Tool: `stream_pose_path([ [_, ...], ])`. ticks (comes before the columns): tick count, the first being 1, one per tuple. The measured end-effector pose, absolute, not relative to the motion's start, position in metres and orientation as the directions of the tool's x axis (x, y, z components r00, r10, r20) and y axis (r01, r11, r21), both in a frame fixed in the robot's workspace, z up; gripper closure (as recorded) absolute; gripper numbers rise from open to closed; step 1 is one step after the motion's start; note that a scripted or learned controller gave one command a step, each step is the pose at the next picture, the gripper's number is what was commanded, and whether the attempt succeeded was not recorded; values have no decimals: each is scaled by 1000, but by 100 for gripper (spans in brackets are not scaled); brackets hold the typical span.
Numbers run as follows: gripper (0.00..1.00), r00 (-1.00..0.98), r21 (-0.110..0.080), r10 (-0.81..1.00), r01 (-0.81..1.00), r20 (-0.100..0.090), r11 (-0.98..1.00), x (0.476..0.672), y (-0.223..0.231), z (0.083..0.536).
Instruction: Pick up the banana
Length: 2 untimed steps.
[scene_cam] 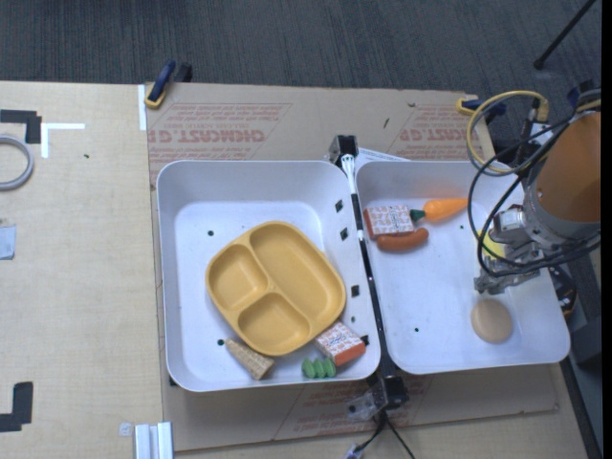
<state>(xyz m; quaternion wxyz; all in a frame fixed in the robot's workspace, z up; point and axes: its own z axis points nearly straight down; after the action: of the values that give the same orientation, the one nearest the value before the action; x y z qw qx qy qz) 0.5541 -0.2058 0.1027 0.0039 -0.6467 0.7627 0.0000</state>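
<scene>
**Banana pick: handling and bin contents**

**Target.** A small patch of yellow in the right bin (430,299), at its right side just under the arm's wrist, is probably the banana (491,248). The arm covers most of it, so its lie cannot be confirmed.

**Handling (judgement).** Expect a light, smooth, curved toy piece that is fairly stiff and may roll or slip. Take hold across the middle of its length, where it is thickest.

**Gripper.** The gripper (497,280) hangs over the right bin, beside the yellow patch and just far of a round tan bun (492,322). Whether it is open or closed, or has hold of anything, cannot be told.

**Right bin, other contents.** Far left corner: a carrot (445,208), a small carton (387,220) and a sausage (403,241), close together.

**Left bin.** The left bin (191,208) holds a yellow divided plate (275,287). Near of the plate lie a cracker wedge (249,359), a green piece (318,367) and a second carton (341,344).
</scene>
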Motion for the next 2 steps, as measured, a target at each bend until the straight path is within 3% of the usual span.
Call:
stream_pose_path([
  [1,0,-163,-5,-987,-987,-6,163,554,-206,103],
  [2,100,-168,-8,-986,-986,-9,168,555,-205,113],
])
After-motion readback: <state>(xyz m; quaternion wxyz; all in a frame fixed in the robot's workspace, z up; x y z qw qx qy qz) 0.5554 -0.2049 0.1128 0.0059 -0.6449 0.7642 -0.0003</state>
